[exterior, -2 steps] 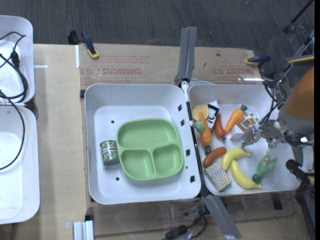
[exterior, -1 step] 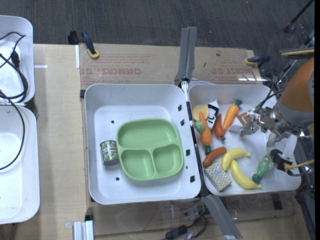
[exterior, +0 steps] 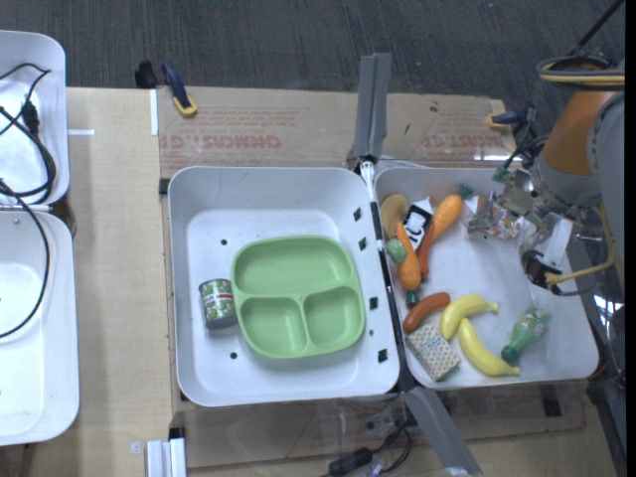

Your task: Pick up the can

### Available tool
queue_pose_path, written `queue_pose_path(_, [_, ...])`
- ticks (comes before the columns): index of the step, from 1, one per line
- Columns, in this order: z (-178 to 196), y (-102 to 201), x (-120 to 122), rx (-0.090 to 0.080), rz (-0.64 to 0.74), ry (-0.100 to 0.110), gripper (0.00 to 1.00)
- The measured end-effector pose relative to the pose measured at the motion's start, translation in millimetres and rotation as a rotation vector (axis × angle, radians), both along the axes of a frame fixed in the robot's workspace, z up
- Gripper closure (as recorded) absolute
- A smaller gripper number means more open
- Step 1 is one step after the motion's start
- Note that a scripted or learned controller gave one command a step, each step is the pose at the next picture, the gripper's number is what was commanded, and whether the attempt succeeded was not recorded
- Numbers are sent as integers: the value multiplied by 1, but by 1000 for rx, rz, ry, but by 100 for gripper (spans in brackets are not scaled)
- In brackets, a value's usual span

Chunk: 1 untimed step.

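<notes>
Start at the green compartment tray, your landmark in the left bin. The can stands just beside the tray's left edge, inside the same bin, apparently upright with its long axis vertical and its green label facing outward; whether it touches the tray, you cannot tell. Right of the tray, across the divider, the right bin holds carrots, a red sausage-like toy, two bananas, a small patterned block and a green bottle. Farthest right of the tray, the tool hangs over the right bin's far side, apart from everything; how its jaws stand you cannot tell here. So the can lies well to the tool's left, past the whole tray. In my judgement, the coming move needs a long leftward traverse, then a descent from above.
</notes>
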State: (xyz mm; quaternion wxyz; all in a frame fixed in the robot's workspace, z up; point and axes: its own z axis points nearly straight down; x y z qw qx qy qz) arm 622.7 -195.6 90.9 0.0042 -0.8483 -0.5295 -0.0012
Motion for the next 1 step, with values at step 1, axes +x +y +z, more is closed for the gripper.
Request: queue_pose_path(1, [9,-2,0,-6,4,2,100])
